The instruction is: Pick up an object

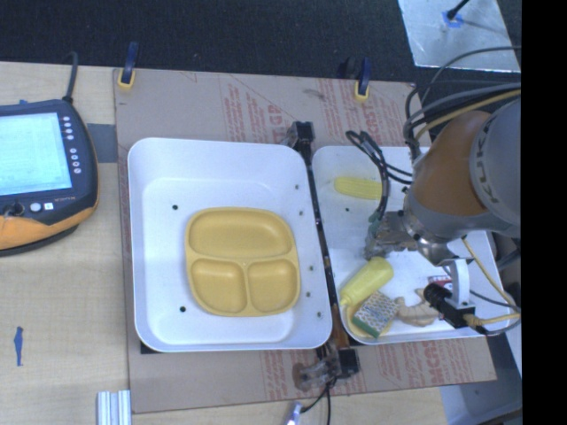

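Note:
The right bin [341, 171] holds a yellow bottle-like object [366, 281] near its left wall, a corn cob [358, 187] at the back, a speckled sponge-like block [376, 313] at the front, and a tan curved piece [416, 311] beside it. My gripper [386, 237] hangs low in the right bin under the orange-banded wrist, just above the yellow object's upper end. The wrist hides how its fingers stand.
The left bin [146, 237] bears a yellow three-compartment tray [241, 261]. A teach pendant [40, 171] lies on the bench at far left. Cables loop around the arm at the right bin's back and right side. Clamps stand along the board's far edge.

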